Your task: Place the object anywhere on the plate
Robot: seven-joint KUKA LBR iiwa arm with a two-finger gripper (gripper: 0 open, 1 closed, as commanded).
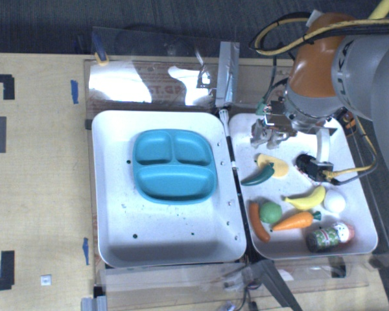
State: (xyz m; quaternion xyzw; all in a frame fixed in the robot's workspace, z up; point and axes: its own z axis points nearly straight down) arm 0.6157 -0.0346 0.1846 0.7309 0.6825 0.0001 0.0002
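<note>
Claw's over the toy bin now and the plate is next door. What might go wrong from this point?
1. The claw hangs above tightly packed toys: the green chilli pepper touches a yellow piece, so a grab may catch both or slip.
2. The blue sectioned plastic plate lies beyond the raised bin wall; a low carry might clip it.

Plate [175, 166]: blue, three compartments, lying flat, centred in the left white bin [110, 225].
Objects, right bin [363, 235]: green pepper [259, 174]; yellow piece [276, 165] touching it; banana [306, 199]; carrot [292, 222]; green ball [270, 212]; white egg, possibly [335, 203]; bottle [329, 236] on its side.
</note>
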